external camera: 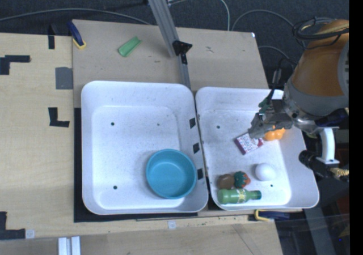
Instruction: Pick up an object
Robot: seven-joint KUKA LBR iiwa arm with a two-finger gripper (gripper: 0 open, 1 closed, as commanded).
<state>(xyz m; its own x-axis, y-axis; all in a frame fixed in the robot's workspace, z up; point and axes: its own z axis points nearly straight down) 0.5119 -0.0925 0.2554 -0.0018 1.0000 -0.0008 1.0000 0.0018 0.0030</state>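
1. The left bin (102, 135) fills the lower left middle of the frame; the right bin (227, 106) touches it at the side.
2. The arm (317, 78) comes in from the right edge, over the right bin.
3. A blue bowl (170, 173) sits in the lower right part of the left bin.
4. The gripper (262, 129) hangs over the middle of the right bin; I cannot tell the state of the claw.
5. A small card (247, 144) lies just under it, an orange piece (276, 134) beside it.
6. A green bottle (239, 195), a white ball (264, 171) and a brown ball (227, 181) lie near the lower edge.
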